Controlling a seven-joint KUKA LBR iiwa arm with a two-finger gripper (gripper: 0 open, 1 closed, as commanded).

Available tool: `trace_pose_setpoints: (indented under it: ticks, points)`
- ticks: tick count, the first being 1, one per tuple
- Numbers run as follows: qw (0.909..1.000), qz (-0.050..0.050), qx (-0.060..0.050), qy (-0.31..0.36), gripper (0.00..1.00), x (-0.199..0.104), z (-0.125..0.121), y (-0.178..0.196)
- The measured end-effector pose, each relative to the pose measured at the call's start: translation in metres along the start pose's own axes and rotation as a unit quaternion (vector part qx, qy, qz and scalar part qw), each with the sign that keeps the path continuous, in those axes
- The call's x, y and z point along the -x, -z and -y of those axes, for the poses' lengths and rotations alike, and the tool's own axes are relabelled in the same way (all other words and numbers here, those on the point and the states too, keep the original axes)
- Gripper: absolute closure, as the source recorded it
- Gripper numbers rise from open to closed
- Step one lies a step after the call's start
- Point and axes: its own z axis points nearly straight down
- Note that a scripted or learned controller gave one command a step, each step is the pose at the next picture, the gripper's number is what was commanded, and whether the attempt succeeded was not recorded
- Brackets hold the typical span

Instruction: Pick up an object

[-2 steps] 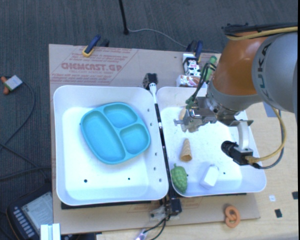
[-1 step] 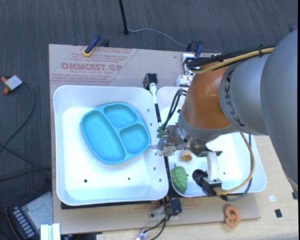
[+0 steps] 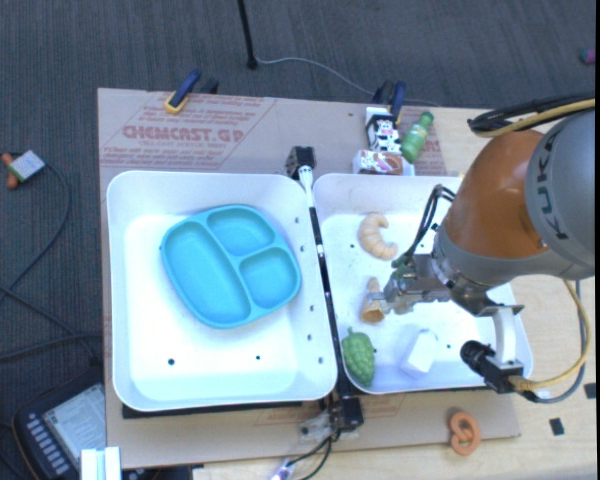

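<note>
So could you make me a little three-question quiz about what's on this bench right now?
1. True or false: the blue divided plate lies in the same bin as the croissant.
2. Which thing lies nearest the pincer?
A. the green bumpy fruit
B. the small brown item
C. the white block
3. Fill in: the pretzel lies on the ______, outside both bins.

Key:
1. False. The plate lies in the left bin as the camera sees it, the croissant in the right bin.
2. B.
3. Cardboard.
</note>
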Motion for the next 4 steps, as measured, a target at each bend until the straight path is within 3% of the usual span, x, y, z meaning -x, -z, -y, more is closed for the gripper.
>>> trace_pose_setpoints:
  ticks: [1,2,3,4]
  points:
    - [1.0,-0.001,0.0,0.002,1.0,-0.021,-0.052,0.0]
    - [1.0,0.0,-0.001,0.001,1.0,0.054,-0.058,-0.032]
    - [1.0,0.0,0.001,0.002,1.0,0.06,-0.098,-0.018]
    - [1.0,0.0,0.0,0.002,0.0,0.06,-0.097,-0.018]
